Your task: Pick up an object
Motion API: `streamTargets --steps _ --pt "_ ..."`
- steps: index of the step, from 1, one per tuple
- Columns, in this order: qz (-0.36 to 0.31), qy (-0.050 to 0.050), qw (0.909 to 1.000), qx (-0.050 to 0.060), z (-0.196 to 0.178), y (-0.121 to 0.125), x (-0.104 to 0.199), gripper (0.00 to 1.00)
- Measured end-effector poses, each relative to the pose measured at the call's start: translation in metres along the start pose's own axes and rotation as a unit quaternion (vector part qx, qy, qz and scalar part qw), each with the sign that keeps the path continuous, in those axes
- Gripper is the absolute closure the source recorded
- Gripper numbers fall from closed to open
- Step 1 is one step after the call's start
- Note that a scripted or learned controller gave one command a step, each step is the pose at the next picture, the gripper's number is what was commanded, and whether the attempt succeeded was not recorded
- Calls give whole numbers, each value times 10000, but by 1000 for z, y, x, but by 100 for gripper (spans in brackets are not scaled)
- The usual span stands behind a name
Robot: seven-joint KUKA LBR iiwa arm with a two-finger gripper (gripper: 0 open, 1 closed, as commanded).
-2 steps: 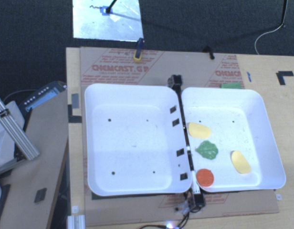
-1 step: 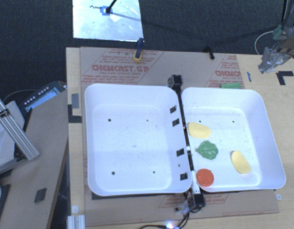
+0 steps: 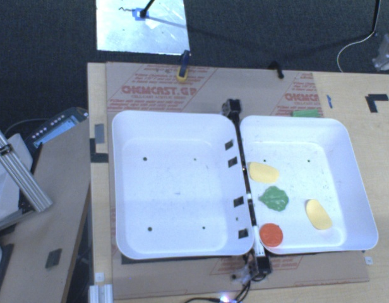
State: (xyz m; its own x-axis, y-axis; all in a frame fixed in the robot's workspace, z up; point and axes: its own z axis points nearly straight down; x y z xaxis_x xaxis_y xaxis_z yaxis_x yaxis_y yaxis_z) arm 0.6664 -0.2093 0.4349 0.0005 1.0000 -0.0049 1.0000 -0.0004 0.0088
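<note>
- Objects for picking lie in the right bin, the bin on the side the arm reaches in from: a pale yellow piece, a green crumpled piece, a second yellow piece and a red round piece.
- Whether the pincer is open, closed or gripping anything cannot be told from this view, so each place is given by its approach side.
- The second yellow piece lies nearest that side and apart from the rest. It looks like the easiest target.
- The green piece sits between the pale yellow piece and the red round piece, close to both. A descent there could probably nudge a neighbour or catch two things at once.
- The red round piece lies in the bin's near corner, just beside the dividing edge with its black clips. A reach that far across could likely strike the wall or a clip before closing.
- All four pieces look low and flat. A shallow descent would probably close on nothing, and a deep one would press into the bin floor.
- The left bin lies farthest from the approach side.
- What the pieces are made of, and how thick they are, is hard to make out at this size.
- The green piece's outline is blurred.
</note>
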Motion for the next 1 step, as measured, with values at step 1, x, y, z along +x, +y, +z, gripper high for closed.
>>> streamTargets --steps 1 --pt "-32 15 10000 -20 -98 -65 39 100"
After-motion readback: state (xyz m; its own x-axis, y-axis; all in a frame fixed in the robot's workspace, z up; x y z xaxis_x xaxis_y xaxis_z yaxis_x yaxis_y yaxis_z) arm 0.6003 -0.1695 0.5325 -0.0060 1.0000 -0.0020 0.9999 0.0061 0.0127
